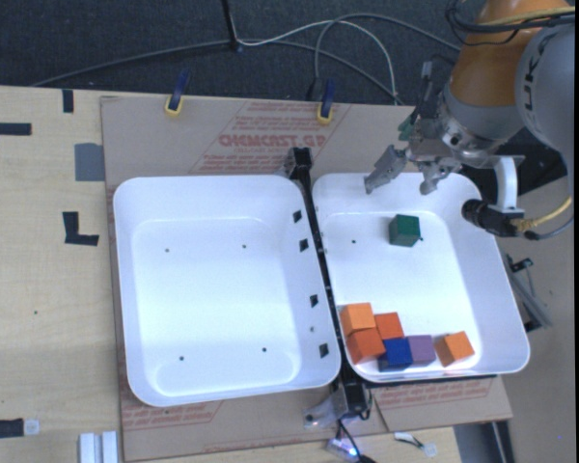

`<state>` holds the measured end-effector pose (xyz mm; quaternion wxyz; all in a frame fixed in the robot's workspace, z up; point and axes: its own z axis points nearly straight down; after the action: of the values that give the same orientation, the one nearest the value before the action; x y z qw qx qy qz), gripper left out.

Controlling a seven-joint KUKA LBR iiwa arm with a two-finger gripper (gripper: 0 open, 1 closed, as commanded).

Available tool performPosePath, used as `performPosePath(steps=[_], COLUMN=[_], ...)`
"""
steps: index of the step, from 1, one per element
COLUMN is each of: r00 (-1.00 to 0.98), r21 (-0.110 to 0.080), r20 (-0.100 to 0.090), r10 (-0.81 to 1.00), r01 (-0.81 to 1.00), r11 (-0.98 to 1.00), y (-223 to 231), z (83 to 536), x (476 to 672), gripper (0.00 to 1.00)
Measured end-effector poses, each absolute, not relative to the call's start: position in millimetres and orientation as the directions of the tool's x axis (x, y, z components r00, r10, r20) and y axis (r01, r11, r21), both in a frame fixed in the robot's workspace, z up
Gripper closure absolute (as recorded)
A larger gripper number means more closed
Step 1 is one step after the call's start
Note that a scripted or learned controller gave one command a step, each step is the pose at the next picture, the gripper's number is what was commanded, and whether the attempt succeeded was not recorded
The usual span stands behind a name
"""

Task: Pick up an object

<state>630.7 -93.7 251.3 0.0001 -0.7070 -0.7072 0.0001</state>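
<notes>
Hovering over the far edge of the right bin (482, 287), your gripper (410, 175) hangs with its two fingers spread wide and nothing between them. One finger points down toward the bin's back wall and the other sits just to its right, with clear space between them.

The likeliest target, a dark green cube (403, 230), lies alone on the bin floor, just in front of and below the gripper and well apart from the other blocks. That isolation makes it the easy pick: you have room on every side for the fingers to come down around it.

The remaining blocks crowd the near edge of the same bin. Two orange cubes (361, 329) sit stacked or pressed together beside a red block (389, 324), with a blue cube (397, 353), a purple block (422, 348) and another orange block (454, 347) touching or nearly so in a row. Packed like that, they leave little gap for a finger.

The left bin (212, 287) sits alongside on the tabletop (39, 258), joined at a black hinge strip (314, 258). Judged from this, the grasp is not yet begun.
</notes>
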Motion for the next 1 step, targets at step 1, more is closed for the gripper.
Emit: performPosePath(steps=[1], r00=[0.003], r21=[0.001], r20=[-0.001], r10=[1.000], r01=[1.000], r11=[-0.003], y=[-133.7], z=[268.2], x=[603.8], gripper=[0.00])
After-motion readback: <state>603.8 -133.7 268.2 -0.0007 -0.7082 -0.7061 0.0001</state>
